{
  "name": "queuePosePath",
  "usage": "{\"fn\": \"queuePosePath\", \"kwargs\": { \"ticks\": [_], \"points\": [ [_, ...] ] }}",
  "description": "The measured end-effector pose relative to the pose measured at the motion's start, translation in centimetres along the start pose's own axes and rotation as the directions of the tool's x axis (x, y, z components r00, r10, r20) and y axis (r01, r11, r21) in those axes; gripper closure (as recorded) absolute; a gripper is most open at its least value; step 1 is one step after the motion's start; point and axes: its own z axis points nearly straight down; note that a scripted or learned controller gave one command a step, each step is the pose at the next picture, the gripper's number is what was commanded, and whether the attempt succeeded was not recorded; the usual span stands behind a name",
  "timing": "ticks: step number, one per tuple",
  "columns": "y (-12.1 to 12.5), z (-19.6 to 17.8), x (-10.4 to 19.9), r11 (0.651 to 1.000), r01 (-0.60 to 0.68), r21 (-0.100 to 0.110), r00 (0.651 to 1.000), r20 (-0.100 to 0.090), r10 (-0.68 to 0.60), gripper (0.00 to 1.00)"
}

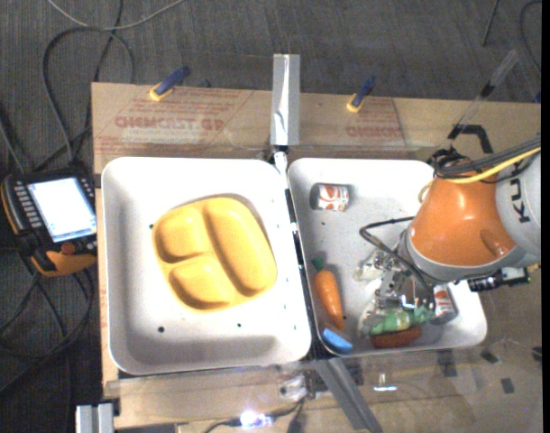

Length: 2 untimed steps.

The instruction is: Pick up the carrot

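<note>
1. Orange-banded wrist (464, 224) stands highest, so nearest the camera. It leans in over the right bin (383, 174) from the right, and the gripper (392, 282) hangs below it among cables.
2. Whether the gripper is spread or closed I cannot tell — glare and clutter hide its tips, and nothing is seen held in it.
3. Carrot (328, 298) lies along the right bin's left wall, green top away from the near rim, apart from the gripper on its left, so it is not yet grasped.
4. Blue piece (338, 339) sits just beyond the carrot's tip by the near rim; a green and red item (397, 327) lies under the gripper; a small can (332, 197) rests towards the far wall.
5. Yellow divided plate (216, 253) fills the left bin (122, 332), beyond the carrot's wall — probably kept apart as a drop place.
</note>
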Motion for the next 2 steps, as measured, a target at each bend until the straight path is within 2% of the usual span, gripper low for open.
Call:
{"fn": "queuePosePath", "kwargs": {
  "ticks": [1,2],
  "points": [
    [0.2,-0.9,-0.1,1.0,0.002,-0.004,1.0,-0.003,-0.002,1.0],
    [6.1,-9.2,1.8,0.982,0.191,-0.005,0.981,-0.021,-0.191,1.0]
  ]
}}
